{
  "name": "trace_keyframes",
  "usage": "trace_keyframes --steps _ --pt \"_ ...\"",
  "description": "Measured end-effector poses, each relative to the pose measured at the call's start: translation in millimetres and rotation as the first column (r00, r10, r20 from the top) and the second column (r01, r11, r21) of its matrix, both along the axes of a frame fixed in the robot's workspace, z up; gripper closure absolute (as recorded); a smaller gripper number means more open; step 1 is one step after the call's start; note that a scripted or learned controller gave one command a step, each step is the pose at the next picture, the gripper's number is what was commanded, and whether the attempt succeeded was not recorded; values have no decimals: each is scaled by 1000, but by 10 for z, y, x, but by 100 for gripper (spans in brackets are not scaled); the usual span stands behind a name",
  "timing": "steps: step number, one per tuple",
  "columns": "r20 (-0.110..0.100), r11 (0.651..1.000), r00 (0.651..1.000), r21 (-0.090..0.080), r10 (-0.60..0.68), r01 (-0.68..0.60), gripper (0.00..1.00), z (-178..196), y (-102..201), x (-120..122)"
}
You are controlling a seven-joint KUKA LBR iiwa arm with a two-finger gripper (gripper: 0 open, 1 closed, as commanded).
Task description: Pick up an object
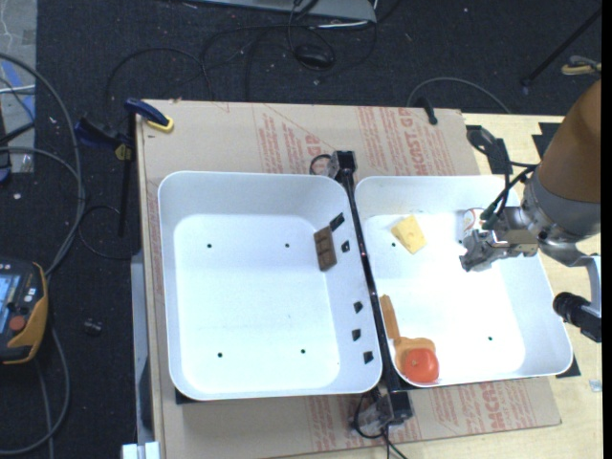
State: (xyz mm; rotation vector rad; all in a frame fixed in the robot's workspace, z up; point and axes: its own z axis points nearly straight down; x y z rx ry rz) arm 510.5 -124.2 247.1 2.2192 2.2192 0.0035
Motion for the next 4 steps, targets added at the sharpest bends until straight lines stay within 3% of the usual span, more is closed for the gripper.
trace_keyframes --steps 4 --pt "-4 1000 1000 1 4 -4 100 -256 2000 877"
